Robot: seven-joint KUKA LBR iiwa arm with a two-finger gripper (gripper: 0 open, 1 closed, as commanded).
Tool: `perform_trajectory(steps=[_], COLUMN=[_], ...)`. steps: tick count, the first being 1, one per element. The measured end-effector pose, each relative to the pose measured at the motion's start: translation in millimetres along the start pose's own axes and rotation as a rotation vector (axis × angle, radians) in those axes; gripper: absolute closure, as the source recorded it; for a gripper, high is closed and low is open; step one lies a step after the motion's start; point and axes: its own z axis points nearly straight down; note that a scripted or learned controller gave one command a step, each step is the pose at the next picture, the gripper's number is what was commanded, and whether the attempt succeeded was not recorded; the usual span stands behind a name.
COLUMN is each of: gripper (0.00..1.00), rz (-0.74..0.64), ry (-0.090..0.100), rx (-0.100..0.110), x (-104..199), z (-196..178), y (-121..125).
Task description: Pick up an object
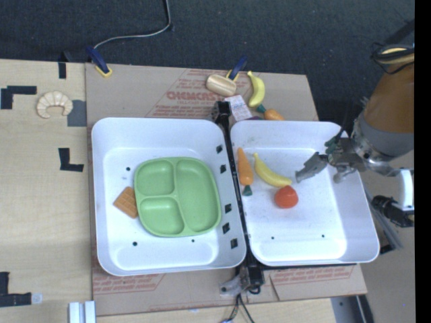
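- The arm (394,106) is reaching in from the right, its orange band sitting above the grey wrist.
- The gripper (322,165) is hanging over the right bin (350,244), its fingers spread apart and pinching nothing.
- One fingertip (303,174) is pointing toward the banana (271,173), near it but apart from it.
- The banana is lying in the right bin's upper left part, curving down to the right.
- A tomato (286,197) is sitting just below the banana's right end, close beside it.
- A carrot (245,167) is lying along the right bin's left wall, just left of the banana.
- In the left bin (111,247) a green divided plate (178,196) is resting, with a small orange cracker (126,202) tucked at its left edge.
- Behind the bins, on the cardboard, a bread roll (220,84), a second banana (256,89) and a small packet (238,105) are lying close together.
- A croissant (54,103) is sitting well off to the left on the bench.
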Motion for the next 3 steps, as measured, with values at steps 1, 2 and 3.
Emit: perform_trajectory(steps=[1, 2, 3], gripper=[0.0, 0.0, 1.0], rz=[0.0, 0.002, 0.002], ry=[0.0, -0.004, -0.004], rx=[-0.002, -0.01, -0.009], x=[23, 31, 31], z=[144, 147, 138], y=[35, 16, 16])
